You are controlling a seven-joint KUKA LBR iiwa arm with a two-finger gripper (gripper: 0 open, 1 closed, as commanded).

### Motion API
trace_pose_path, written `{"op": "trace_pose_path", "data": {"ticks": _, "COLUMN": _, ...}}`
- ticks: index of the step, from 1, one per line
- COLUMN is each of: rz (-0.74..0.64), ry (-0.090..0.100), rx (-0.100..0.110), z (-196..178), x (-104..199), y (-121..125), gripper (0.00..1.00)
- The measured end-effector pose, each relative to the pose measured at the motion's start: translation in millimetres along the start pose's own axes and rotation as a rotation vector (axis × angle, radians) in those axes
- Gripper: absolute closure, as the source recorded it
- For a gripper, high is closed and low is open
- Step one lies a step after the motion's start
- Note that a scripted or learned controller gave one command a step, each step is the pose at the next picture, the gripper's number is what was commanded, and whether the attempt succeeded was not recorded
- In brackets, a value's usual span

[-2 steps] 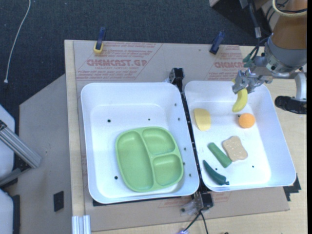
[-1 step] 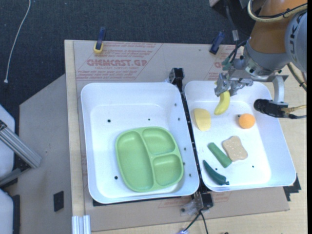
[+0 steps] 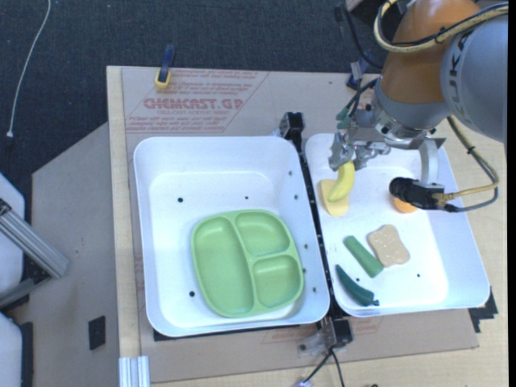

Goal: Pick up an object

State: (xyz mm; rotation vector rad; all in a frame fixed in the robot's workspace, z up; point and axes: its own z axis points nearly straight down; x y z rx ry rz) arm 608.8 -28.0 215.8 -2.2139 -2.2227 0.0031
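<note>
A yellow banana (image 3: 339, 190) is in the right bin (image 3: 459, 256), near its left wall, with its upper end rising between the fingers of my gripper (image 3: 348, 163). The gripper hangs straight over it, at the bin's back left, and is shut on that upper end. The banana's lower end lies at or just above the bin floor. Further right, an orange piece (image 3: 402, 205) is partly hidden behind a black part of the arm. Toward the front are a tan slice of bread (image 3: 389, 246), a green stick (image 3: 363, 256) and a dark teal piece (image 3: 355, 286).
The left bin (image 3: 161, 176) holds a green divided plate (image 3: 246, 260). The wall between the two bins runs just left of the banana. A black clip (image 3: 292, 123) sits at the back of that wall, and a blue and yellow clamp (image 3: 164, 69) at the board's far edge.
</note>
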Motion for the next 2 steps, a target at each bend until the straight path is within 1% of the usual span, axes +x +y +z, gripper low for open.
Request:
{"op": "trace_pose_path", "data": {"ticks": 1, "rz": -0.002, "ry": -0.001, "rx": -0.006, "z": -9, "x": 55, "y": 1, "gripper": 1.00}}
{"op": "trace_pose_path", "data": {"ticks": 2, "rz": -0.002, "ry": 0.000, "rx": -0.007, "z": -16, "x": 104, "y": -5, "gripper": 1.00}}
